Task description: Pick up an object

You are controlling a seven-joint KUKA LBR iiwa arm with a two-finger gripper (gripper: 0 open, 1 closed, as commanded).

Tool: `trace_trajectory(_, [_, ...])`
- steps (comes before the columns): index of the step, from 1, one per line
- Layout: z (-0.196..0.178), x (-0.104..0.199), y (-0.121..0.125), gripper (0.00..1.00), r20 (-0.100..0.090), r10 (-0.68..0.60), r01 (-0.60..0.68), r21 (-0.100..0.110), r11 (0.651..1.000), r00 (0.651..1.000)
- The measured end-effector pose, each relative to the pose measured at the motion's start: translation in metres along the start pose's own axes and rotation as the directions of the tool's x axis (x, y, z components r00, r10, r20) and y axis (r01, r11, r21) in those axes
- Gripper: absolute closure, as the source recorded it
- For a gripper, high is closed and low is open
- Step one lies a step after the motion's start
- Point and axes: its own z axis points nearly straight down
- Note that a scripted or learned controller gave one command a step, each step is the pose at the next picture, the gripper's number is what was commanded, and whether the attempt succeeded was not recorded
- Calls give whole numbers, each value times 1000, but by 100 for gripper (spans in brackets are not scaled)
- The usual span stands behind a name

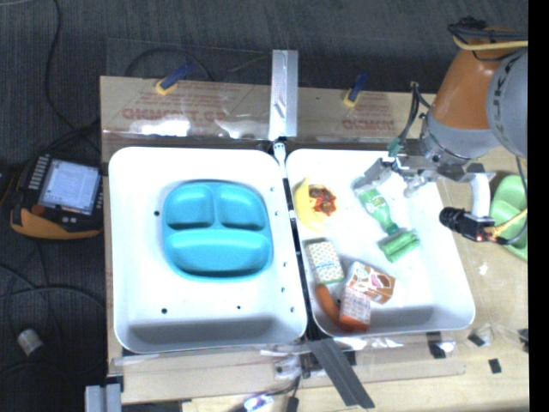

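Blue tray [217,228] in the white left bin [137,316]. Right of it: yellow plate [306,206] with red-brown food, checkered green-white box [324,261], orange carton [364,293], green packet [375,202], green cylinder [399,245].

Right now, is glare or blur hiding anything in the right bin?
Camera view: the white right bin is bright but not washed out; the orange carton and green packet read clearly. The gripper is soft and cluttered. Glare streaks the plastic sheet behind the bins.
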Motion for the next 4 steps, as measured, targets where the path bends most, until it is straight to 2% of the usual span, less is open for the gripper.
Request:
trace_trajectory(1, [110,-47,36,0,7,-10,10,-9,1000,1000])
trace_trajectory(2, [99,-47,37,100,10,-11,12,-10,1000,1000])
trace_trajectory(3, [-15,-42,51,100,5,200,-200,-1,980,980])
trace_trajectory(4, [1,-67,49,100,7,156,-156,1,988,988])
